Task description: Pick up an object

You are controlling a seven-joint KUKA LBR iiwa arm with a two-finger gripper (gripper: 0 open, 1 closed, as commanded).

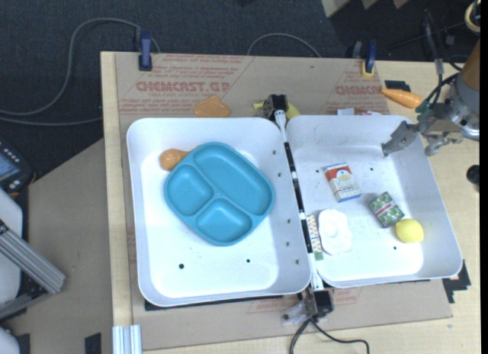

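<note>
The gripper (415, 137) hangs over the far right corner of the right bin (366, 125), reaching in from the bench's right edge; whether it is wide, narrow or closed cannot be told from this angle, and nothing is seen held in it. All the loose things in that bin lie nearer the front than the gripper, apart from it. A small red and white carton (343, 181) sits near the bin's middle, closest to the gripper. A green packet (386, 208) lies toward the right wall, with a yellow lemon (409, 230) just beside it, nearer the front right corner. A white object (334, 230) rests near the left wall toward the front. The left bin (198, 276) carries a blue divided plate (219, 191), and an orange object (172, 159) touches its far left rim.
</note>
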